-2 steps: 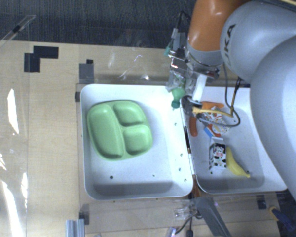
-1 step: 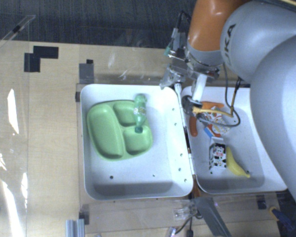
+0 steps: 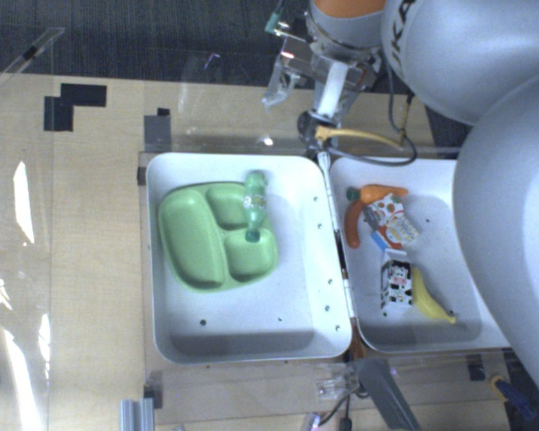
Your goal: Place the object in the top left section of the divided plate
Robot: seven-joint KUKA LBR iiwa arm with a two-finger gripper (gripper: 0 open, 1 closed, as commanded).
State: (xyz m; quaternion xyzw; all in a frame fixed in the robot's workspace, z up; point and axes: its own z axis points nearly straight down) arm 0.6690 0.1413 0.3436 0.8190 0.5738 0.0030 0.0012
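A green divided plate (image 3: 190, 241) lies in the left bin (image 3: 242, 339), with one long section on its left and two smaller ones on its right. A small clear-green bottle (image 3: 254, 205) rests on the plate's right side. It spans the upper right section and the ridge between the two small sections, with its cap end pointing down. My gripper (image 3: 309, 95) hangs above the back rim of the bins, near where they meet. It is well clear of the plate and bottle, and nothing shows in it.
The right bin (image 3: 431, 330) holds a carrot (image 3: 354, 223), an orange-and-white packet (image 3: 391, 221), a cow-patterned carton (image 3: 395, 285) and a banana (image 3: 427, 299). The grey arm (image 3: 485, 151) covers the right bin's far side. A yellow cable (image 3: 359, 136) lies at the back rim.
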